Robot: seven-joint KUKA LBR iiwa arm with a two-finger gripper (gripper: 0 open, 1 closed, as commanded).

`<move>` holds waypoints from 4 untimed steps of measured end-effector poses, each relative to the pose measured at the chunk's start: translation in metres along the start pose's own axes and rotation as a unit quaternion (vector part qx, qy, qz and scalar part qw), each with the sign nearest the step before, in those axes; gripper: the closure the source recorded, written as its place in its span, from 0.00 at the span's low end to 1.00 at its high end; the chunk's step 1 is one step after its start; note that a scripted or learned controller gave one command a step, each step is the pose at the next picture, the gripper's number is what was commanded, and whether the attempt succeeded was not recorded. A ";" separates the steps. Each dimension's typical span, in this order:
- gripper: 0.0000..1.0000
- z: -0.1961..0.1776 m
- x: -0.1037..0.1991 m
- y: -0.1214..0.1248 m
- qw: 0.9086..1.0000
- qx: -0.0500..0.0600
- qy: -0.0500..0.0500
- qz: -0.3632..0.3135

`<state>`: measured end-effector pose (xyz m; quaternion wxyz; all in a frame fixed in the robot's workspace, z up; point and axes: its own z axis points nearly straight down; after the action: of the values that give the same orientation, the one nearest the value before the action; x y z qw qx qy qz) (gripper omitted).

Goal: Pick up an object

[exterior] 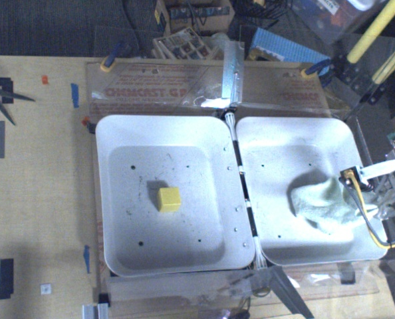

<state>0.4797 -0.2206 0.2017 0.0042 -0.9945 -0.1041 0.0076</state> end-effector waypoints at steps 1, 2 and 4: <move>1.00 0.011 0.001 0.001 1.000 -0.003 0.005 0.003; 1.00 0.002 0.001 0.001 1.000 -0.002 0.004 0.002; 1.00 -0.002 0.000 0.001 1.000 -0.003 0.005 0.002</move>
<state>0.4800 -0.2216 0.2032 0.0020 -0.9948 -0.1021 0.0024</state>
